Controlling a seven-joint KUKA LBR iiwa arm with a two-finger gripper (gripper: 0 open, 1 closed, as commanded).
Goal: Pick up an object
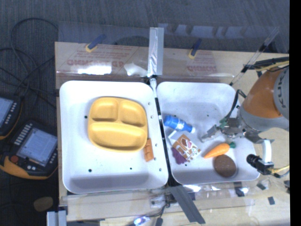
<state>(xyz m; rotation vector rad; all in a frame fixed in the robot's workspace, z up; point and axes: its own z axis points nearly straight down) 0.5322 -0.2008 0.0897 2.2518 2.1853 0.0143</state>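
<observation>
In the right bin [197,95] lie a blue bottle [178,124], a purple and orange snack packet [186,149], an orange carrot [216,150] and a brown round object [225,165]. My gripper [212,132] reaches in from the right and hangs low over the right bin, just above and left of the carrot's thick end. Nothing visibly sits in it. The left bin [75,168] holds a yellow divided plate [117,124] and a small orange piece [148,149] by its right wall.
The grey arm with its orange band [263,100] covers the right bin's right rim. A divider ridge [160,135] separates the bins. Cables and a handheld pendant [33,147] lie on the floor to the left.
</observation>
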